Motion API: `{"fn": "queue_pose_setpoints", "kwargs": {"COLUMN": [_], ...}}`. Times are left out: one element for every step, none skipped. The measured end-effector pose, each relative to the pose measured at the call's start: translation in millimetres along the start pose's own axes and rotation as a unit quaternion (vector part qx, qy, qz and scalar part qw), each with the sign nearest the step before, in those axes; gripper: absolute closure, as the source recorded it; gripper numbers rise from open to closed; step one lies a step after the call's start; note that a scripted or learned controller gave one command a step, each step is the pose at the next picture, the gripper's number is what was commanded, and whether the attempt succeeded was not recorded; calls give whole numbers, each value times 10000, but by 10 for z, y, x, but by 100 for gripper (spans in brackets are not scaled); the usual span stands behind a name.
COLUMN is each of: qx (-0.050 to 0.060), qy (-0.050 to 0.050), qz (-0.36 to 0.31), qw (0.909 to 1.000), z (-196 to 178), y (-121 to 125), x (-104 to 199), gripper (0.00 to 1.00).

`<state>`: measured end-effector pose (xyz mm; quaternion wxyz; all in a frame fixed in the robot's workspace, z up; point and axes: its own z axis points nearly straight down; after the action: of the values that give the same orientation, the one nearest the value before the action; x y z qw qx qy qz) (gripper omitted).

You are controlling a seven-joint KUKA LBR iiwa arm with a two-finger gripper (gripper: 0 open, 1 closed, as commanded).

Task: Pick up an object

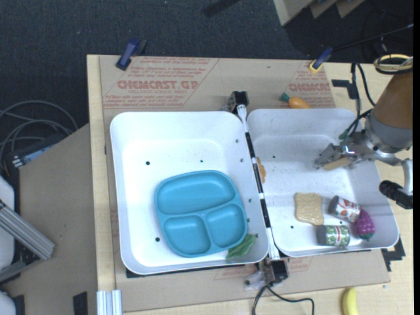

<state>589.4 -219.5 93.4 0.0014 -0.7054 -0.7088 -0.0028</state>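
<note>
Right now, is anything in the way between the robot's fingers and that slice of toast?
Nothing visible: bare white bin floor lies between the gripper and the toast. Two cans and a purple toy sit beyond it.

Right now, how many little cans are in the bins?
2, both in the right bin near its front right corner: a red can and a green can just in front of it.

Two bins side by side. Left bin (131, 176): divided tray (200, 212) in middle, leafy item (241, 247) at its near-right corner. Right bin (295, 130): gripper (326, 161) over centre; toast slice (308, 209), 2 cans (344, 208) (333, 235) & grape bunch (364, 224) clustered near-right.
</note>
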Motion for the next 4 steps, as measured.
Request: {"fn": "queue_pose_setpoints", "kwargs": {"qx": [-6,3,13,-13], "qy": [-38,-37,-27,-44], "qz": [14,25,17,24], "qw": [10000,10000,10000,10000], "z": [-873,-1728,94,-1050], "y": [587,-457,678,476], "x": [-11,-39,282,-48], "gripper": [0,0,0,0]}}
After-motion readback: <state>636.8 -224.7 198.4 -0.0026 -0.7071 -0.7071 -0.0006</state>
